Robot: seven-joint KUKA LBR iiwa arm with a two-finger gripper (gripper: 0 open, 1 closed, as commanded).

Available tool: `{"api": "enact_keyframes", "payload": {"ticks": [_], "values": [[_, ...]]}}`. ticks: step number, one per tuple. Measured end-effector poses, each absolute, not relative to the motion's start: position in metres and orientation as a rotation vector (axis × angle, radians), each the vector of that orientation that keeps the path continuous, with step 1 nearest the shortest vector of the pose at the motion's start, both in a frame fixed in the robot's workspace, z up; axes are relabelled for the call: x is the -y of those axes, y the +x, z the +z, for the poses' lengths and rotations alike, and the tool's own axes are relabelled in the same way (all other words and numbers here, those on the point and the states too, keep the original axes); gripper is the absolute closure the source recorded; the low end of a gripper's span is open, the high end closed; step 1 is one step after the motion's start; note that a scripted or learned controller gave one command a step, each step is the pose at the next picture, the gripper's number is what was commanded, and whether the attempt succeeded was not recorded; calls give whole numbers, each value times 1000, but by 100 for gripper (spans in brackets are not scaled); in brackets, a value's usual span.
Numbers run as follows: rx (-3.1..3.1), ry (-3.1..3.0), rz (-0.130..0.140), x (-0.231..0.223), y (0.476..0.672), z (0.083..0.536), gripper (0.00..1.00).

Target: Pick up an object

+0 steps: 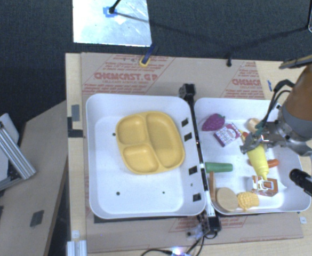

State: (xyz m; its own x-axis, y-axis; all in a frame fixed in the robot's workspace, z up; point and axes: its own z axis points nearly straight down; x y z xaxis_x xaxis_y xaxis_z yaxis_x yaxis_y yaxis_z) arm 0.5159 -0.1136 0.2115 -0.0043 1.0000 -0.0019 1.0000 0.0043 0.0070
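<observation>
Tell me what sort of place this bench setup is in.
Most likely a robotics lab test bench, not a kitchen. Two white bins, the left bin and the right bin, sit on a board; toy food such as the corn lies loose, and the gripper hangs over it.

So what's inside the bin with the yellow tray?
The left bin holds just the yellow tray, which has three sections with nothing in them. Whatever lies under the tray is covered, so I can't tell.
</observation>
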Motion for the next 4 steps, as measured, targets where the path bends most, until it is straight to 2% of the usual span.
{"api": "enact_keyframes", "payload": {"ticks": [1, 2, 4], "values": [[-2225, 2215, 3, 114, 517, 225, 100], [-2228, 2212, 5, 70, 539, 235, 100], [-2231, 2210, 5, -28, 592, 214, 100]]}}
